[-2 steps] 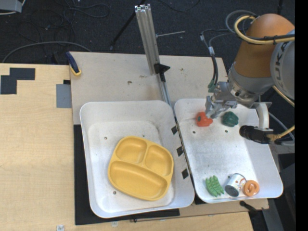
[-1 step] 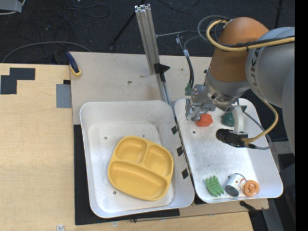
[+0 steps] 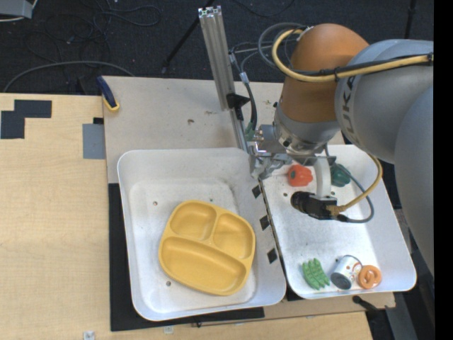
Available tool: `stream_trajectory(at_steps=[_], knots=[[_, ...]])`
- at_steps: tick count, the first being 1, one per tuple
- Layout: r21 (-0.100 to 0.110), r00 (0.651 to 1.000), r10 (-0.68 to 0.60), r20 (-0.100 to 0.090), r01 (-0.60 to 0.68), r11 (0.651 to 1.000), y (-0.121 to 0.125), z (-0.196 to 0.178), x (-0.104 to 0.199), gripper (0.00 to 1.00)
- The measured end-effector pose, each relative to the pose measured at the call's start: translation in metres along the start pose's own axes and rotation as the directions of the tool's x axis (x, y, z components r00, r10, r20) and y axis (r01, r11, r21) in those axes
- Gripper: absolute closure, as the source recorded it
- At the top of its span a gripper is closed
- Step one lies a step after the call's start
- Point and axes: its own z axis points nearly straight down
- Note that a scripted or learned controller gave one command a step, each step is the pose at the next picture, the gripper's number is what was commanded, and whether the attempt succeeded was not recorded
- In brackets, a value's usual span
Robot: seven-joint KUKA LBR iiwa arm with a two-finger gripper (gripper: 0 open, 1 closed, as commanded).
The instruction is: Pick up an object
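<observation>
My gripper hangs under the orange wrist band, over the near-left corner of the right bin, close to the wall between the two bins. A small red object lies just right of it, and a teal object sits a little further right, partly hidden by the arm's cable. Whether the gripper touches the red object is hidden by the wrist. At the right bin's front lie a green toy, a silver can and an orange ring.
A yellow divided plate lies in the left bin. A metal post rises behind the bins, next to the wrist. A black cable part dangles from the arm over the right bin's middle.
</observation>
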Motion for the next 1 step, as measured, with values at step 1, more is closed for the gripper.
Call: stream_trajectory(at_steps=[1], knots=[[0.001,1.0,0.0,0.001,0.0,1.0,-0.0013,0.011,0.0622,1.0]])
